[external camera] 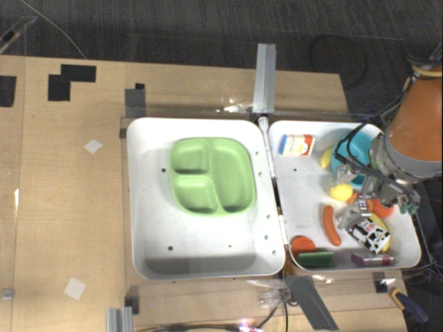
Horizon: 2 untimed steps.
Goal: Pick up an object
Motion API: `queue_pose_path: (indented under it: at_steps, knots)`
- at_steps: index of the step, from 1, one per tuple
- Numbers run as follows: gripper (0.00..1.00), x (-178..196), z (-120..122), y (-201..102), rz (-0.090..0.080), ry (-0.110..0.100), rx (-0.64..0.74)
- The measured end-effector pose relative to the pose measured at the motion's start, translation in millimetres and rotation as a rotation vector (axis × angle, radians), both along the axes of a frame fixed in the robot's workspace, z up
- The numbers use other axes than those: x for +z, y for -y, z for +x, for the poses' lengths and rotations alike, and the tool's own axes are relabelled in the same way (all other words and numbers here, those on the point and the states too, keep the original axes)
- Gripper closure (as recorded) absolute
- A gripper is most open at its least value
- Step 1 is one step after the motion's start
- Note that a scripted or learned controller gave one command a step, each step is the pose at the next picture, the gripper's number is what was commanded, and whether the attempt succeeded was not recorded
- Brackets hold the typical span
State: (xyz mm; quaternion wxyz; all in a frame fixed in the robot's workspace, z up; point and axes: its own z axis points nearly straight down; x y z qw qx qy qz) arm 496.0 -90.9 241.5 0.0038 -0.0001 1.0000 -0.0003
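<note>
My gripper point(354, 211) hangs low inside the right bin point(297, 185), just right of an orange sausage-shaped toy point(331, 225) and below a yellow ball-like toy point(341, 192). Directly under it lies a black-and-white patterned pack with a yellow edge point(374, 234). A teal cup point(358, 146) and a second yellow piece point(326, 159) sit behind the arm's wrist. I see nothing between the fingers.
The left bin point(145, 185) holds a green three-compartment tray point(211, 175). In the right bin are also a white and red carton point(296, 144), a red-orange round piece point(302, 243), a green block point(316, 258) and a purple marker-like item point(372, 259).
</note>
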Motion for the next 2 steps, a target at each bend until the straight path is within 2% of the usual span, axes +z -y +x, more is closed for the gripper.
queue_pose_path:
  at_steps: [1,2]
  knots:
    - [0.0,-142.0,9.8,15.0,0.001,-0.007,0.006]
    - [0.0,-149.0,4.4,-5.1,-0.006,0.012,0.051]
